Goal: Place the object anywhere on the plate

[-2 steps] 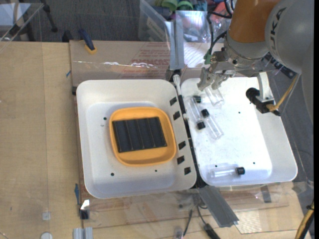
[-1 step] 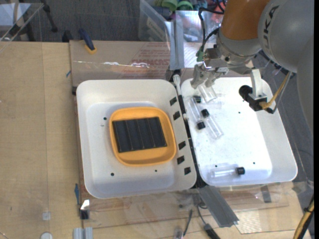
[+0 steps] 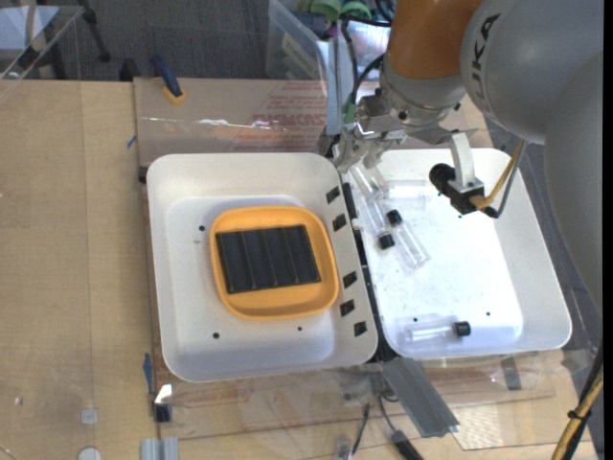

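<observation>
Wooden tabletop (image 3: 67, 257) carries two shallow white bins side by side, with a clear plastic storage box (image 3: 297, 22) of coloured odds and ends behind them. The grey arm (image 3: 536, 56), with its orange band (image 3: 426, 17), reaches in over the back of the right bin (image 3: 522, 286). Its gripper (image 3: 367, 175) hangs at that bin's back left corner, close to the wall shared with the left bin (image 3: 192, 353).

Just in front of the gripper and slightly to its right lies a small cluster of clear vials (image 3: 402, 236) with black caps. Their clear bodies blend into the white floor, so their number cannot be told. Their long axes run on a slant, from the back left near the gripper toward the front right. Whether the gripper touches the closest of them is unclear, and whether it is open or closed on anything cannot be told.

Another clear vial (image 3: 436, 332) lies well in front of the gripper near the front wall of the right bin. It lies almost crosswise, with its black cap pointing right.

The orange plate (image 3: 278, 302) sits in the middle of the left bin, to the gripper's front left and well apart from it. It holds a dark ribbed insert (image 3: 266, 259), and no vial rests on it.
</observation>
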`<state>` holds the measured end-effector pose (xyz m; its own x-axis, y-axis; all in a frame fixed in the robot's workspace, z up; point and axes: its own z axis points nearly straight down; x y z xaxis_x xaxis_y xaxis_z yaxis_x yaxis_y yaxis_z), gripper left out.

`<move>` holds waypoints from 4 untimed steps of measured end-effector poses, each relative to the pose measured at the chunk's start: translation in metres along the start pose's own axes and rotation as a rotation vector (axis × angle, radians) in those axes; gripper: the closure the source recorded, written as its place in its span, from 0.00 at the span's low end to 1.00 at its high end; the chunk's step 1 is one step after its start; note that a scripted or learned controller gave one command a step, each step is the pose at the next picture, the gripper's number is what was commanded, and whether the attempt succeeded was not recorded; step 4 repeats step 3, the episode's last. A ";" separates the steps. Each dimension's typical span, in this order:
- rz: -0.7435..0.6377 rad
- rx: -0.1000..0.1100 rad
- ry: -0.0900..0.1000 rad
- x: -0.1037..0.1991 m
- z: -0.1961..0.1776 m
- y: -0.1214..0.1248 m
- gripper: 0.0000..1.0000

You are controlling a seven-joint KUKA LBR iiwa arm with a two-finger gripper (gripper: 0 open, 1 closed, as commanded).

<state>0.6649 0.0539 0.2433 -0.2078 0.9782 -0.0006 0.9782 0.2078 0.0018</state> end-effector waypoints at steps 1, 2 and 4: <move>-0.100 0.005 0.002 0.009 0.059 -0.007 1.00; -0.207 0.005 0.002 0.054 0.061 -0.057 1.00; -0.206 0.005 0.002 0.053 0.061 -0.057 0.00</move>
